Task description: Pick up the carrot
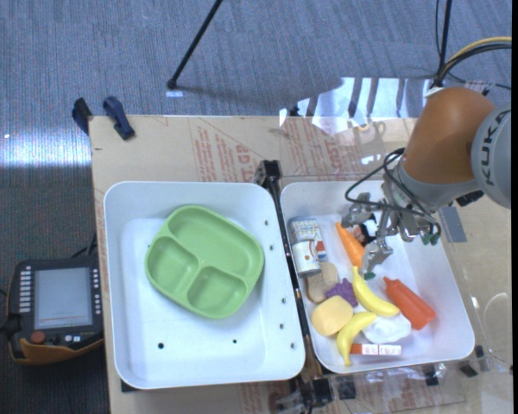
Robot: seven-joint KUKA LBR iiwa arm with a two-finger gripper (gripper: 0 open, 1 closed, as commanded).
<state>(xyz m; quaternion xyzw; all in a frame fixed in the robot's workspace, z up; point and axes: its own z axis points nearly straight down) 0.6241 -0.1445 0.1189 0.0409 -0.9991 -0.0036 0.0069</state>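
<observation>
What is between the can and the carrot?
In the camera view, just bare white bin floor lies between the can and the carrot; nothing sits in that gap.

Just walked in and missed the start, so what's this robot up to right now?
The KUKA arm reaches in over the right bin, its tool low beside the carrot, which lies in the bin among bananas, a can and other toy food. No lift is visible. The left bin holds a green divided plate.
</observation>
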